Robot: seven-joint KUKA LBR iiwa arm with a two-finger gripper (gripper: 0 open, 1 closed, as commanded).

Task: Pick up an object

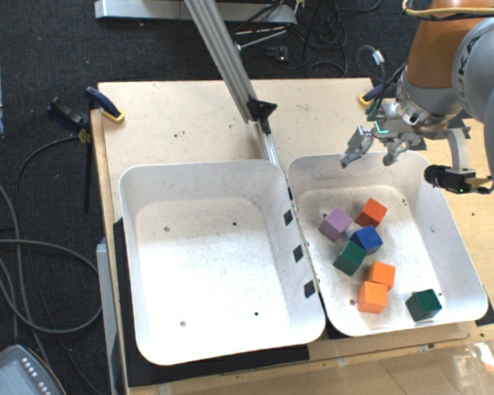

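in the camera view, seven small cubes are seen lying in the right bin: a purple cube, an orange-red cube, a blue cube, a dark green cube, two orange cubes touching one another, and a second green cube set apart near the bin's front corner; the left bin is seen beside it; the cubes are judged to be light, rigid and not fragile, with flat faces that should give a fair hold, though possibly a little smooth; a hold across two opposite flat faces is judged best, and the lone green cube offers the freest sides, since the clustered ones stand close together; the gripper is held above the far rim of the right bin, apart from every cube, the arm reaching in from the right with its wrist turned downward; the fingers are seen spread apart, with nothing between them.
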